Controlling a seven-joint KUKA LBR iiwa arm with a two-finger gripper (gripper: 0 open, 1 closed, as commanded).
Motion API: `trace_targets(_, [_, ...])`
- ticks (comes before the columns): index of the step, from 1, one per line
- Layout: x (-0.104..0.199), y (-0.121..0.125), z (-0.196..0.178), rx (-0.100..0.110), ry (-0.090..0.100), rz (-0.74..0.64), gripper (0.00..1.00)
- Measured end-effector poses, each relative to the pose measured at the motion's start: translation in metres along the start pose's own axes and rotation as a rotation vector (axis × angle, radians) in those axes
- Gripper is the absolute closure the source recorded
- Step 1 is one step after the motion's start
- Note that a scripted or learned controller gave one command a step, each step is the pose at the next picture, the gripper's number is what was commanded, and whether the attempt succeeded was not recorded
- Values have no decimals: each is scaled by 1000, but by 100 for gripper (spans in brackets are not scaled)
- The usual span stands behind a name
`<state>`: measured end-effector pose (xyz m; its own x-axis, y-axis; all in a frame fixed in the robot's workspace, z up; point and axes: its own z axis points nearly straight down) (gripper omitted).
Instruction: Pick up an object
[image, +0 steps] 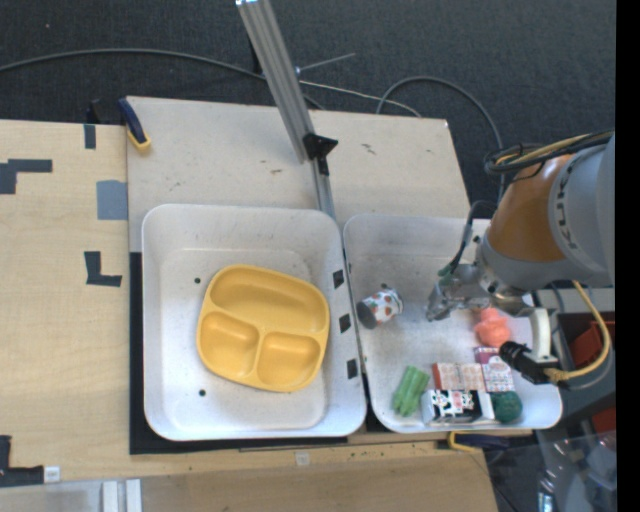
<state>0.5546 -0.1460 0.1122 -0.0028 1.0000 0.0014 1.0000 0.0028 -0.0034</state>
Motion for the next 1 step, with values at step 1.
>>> trace_targets(1, [9, -4, -56, -7, -2, 0, 100])
